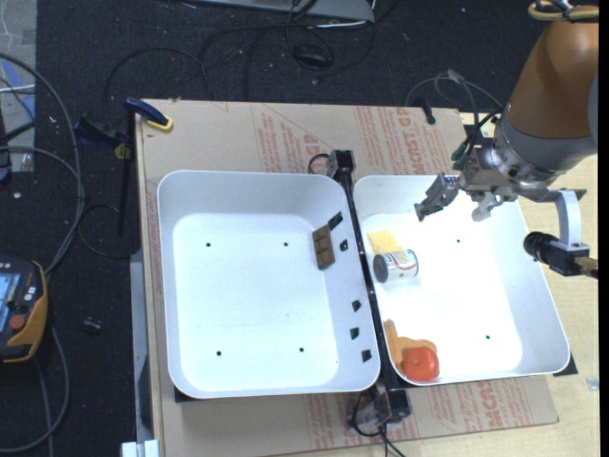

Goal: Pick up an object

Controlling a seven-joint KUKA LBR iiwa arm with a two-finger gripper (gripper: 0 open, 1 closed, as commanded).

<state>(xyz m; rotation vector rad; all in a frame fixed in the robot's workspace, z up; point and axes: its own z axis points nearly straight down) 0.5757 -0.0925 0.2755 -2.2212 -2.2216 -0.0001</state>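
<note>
Bench [247, 127], cardboard-topped, carrying two shallow white bins side by side. Left bin [190, 198]: one brown chocolate-bar-like piece [324, 249] leaning against its right wall, nothing else loose. Right bin [533, 341]: a yellow flat block [384, 242] near the dividing wall, a small silver can [396, 266] on its side touching or just below that block, and at the near corner a red tomato-like ball [421, 362] resting against an orange piece [402, 341]. Arm [557, 74]: grey with an orange upper section, reaching in over the far edge of the right bin. Hand [455, 196]: hanging above the bin floor, fingers spread, nothing between them; well apart from the can and block, further still from the red ball. Risks, as I judge them: the can may roll off when the fingers close; the block lies close to the bin wall, so a finger could strike the wall; the ball and orange piece sit jammed in a corner, leaving little room for a clean grip.
</note>
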